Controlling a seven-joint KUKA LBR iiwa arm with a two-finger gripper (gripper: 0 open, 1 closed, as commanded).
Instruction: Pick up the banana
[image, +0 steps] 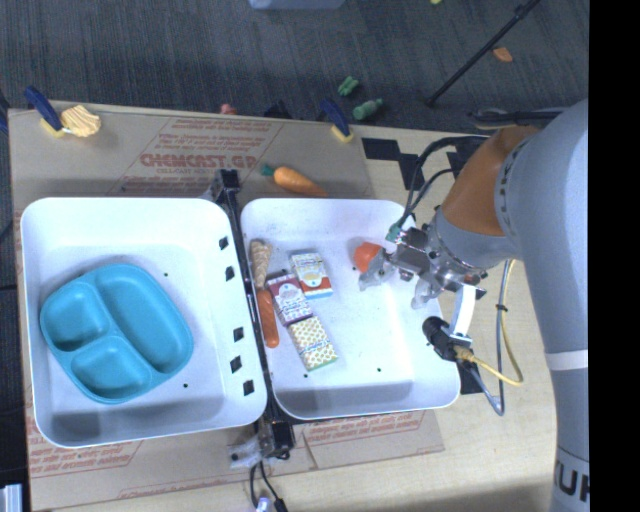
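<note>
Over the right bin (400, 392), at its right-hand side, I have the arm (540, 230) reaching in, with the wrist low above the white floor. From this angle I cannot tell whether the jaws are released or clenched. A small orange piece (366, 255) lies just beside them on their left; I cannot make out whether it touches them.

I cannot pick out the task's fruit for certain. The closest match is a long tan piece (260, 260) lying against the left wall of the same bin, well apart from the jaws. Just below it, along that wall, lies an orange-red stick (269, 318). Between these and the orange piece sit three small cartons: one with an orange top (311, 273), a reddish one (289, 299) touching it, and a speckled yellow one (314, 342) nearer the front.

A blue divided plate (115, 325) rests in the left bin (60, 230). Behind the bins, on the cardboard-covered counter (150, 150), lies a carrot (295, 180). A yellow cable (500, 372) loops beside the wrist.
</note>
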